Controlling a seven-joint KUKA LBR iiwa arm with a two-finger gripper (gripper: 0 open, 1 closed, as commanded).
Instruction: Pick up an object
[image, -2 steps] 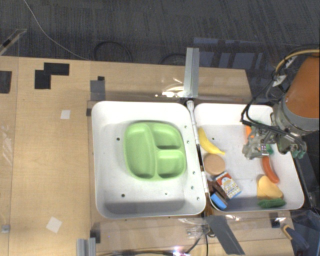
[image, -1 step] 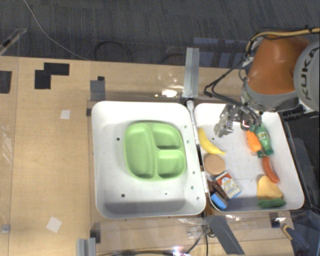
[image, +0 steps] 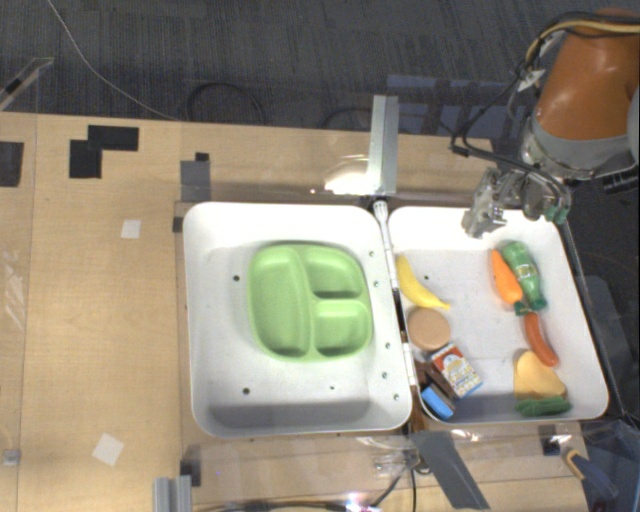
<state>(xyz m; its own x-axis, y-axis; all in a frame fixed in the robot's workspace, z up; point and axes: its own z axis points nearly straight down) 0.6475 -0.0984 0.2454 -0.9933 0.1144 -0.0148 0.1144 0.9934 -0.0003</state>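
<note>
We see two white bins side by side; the left bin (image: 210, 300) holds a green divided tray (image: 308, 300); in the right bin (image: 470, 280) a banana (image: 420, 287) lies with its long axis slanting from upper left to lower right, beside a round brown disc (image: 429, 328); further right lie an orange carrot (image: 505, 277) and a green bottle (image: 524, 272); the gripper (image: 487, 215) hovers over the bin's far edge, grasping nothing; we cannot tell how its jaws stand.
</note>
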